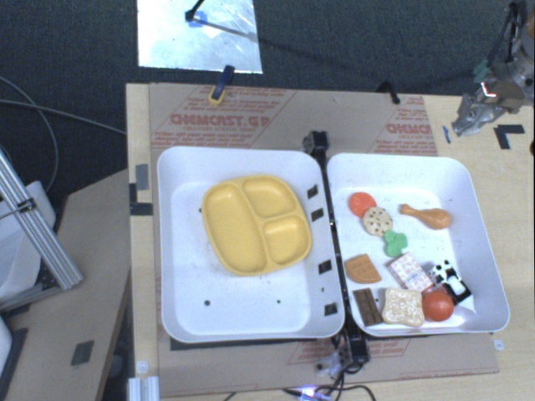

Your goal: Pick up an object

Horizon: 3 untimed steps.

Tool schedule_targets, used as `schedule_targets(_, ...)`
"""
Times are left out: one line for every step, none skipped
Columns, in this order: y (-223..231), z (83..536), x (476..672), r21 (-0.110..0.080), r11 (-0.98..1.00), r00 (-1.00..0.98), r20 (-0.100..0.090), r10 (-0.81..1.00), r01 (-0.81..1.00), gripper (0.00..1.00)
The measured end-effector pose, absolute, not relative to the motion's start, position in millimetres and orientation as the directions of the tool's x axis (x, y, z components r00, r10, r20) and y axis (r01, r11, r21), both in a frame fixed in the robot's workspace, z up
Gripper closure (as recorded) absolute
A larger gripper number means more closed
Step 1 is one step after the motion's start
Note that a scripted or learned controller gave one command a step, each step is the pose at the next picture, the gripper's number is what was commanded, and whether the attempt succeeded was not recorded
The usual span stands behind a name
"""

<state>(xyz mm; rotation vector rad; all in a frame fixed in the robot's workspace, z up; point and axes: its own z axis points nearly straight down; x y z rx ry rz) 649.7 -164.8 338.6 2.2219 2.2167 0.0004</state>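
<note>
The claw [472, 117] sat at the upper right of the camera view, hanging off the far right corner of the desk [276, 111]. It pointed down and to the left. The wrist above it ran up toward the top right edge. Finger spacing could not be made out.

bench [276, 111] | L bin [180, 307] + R bin [476, 249], side by side

One fixed camera, high over the desk [276, 103]

I look down at a slant, from fairly far; both white bins [251, 307] sit centred, the desk's far edge toward my frame's top.
</note>
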Motion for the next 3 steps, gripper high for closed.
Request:
schedule_targets(-209.2, 348.9, 669.2, 0.006, -0.001, 0.001, -0.004, 1.0, 1.0, 1.0)
schedule_targets(-205.0, 115.3, 642.4, -0.012, 0.0, 0.0, 0.003, 1.0, 1.0, 1.0)
schedule_targets(-162.5, 82.2, 591.8, -0.005, 0.001, -0.001, 0.003, 1.0, 1.0, 1.0)
